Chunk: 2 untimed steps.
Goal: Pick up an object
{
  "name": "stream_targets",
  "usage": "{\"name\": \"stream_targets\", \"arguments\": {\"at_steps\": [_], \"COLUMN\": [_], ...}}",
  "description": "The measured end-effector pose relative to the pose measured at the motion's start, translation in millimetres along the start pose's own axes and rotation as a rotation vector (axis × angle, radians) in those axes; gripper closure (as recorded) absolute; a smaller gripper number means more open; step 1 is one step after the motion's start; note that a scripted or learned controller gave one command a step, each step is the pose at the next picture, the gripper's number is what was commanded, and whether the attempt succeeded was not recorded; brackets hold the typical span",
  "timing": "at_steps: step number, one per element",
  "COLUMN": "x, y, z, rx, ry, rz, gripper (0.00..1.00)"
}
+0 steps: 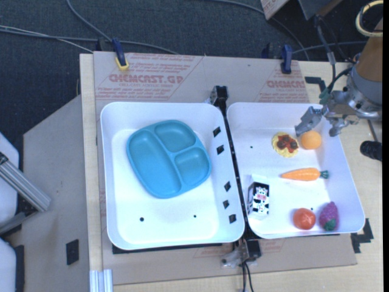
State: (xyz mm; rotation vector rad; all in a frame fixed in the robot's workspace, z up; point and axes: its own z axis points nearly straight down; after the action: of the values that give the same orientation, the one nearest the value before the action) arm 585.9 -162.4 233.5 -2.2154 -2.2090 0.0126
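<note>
Our tool (pixel 323 121) hangs with fingers spread apart, holding nothing, over the right bin (pixel 347 163). Nearest us lie tomato (pixel 304 218) and grapes (pixel 329 215), then carrot (pixel 302 175), then orange (pixel 310 140) just below the fingers.

Bench (pixel 182 66) with two white bins (pixel 115 181)

— What do we have in the left bin (pixel 115 181)?
— A divided plate (pixel 168 158). In the right bin (pixel 255 123) we see a carrot (pixel 300 175) behind a tomato (pixel 304 218).
</note>
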Motion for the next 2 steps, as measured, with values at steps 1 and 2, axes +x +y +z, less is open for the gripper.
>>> {"name": "stream_targets", "arguments": {"at_steps": [1, 2], "x": [0, 5], "y": [3, -3], "z": [-8, 37], "rx": [-0.014, -0.010], "ry": [-0.003, -0.002], "rz": [-0.003, -0.003], "gripper": [0.00, 0.00]}}
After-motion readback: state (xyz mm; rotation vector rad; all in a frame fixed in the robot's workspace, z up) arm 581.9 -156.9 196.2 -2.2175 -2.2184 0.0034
